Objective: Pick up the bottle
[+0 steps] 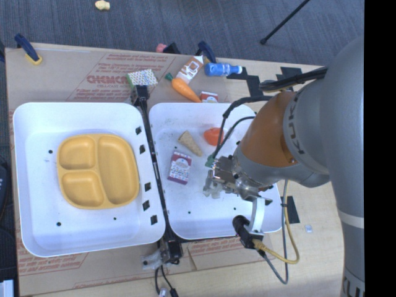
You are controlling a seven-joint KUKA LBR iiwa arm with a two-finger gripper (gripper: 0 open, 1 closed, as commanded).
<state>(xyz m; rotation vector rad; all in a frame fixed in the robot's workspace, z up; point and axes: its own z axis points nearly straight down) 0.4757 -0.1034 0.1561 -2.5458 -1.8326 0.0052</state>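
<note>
At the left sits the left bin (25, 166), holding a yellow divided plate (98, 170); behind the seam between the two bins, on the cardboard, lies a small green patterned packet (142, 78). Moving into the right bin (198, 224), a maroon carton (180, 167) lies flat near its left wall, with a tan wedge (191, 143) just beyond it and a red-orange piece (213, 135) partly hidden by the arm.

Behind that bin, outside it, lie a white and orange bottle-like container (189, 68), a carrot (184, 90) and a blue bottle (222, 70) on its side (which I take to be the task's thing, though the white one could be meant); both are well apart from the tool.

The gripper (214, 182) hangs low over the middle of the right bin, right of the carton; whether it is spread or pressed together I cannot tell, and nothing shows in its grasp. The arm (278, 141) fills the right side.

I judge the step to be the approach, with the pick not yet made; the next move calls for lifting clear of the bin wall, travelling to the far edge, and lining up across the bottle's narrow body, since it may roll.
</note>
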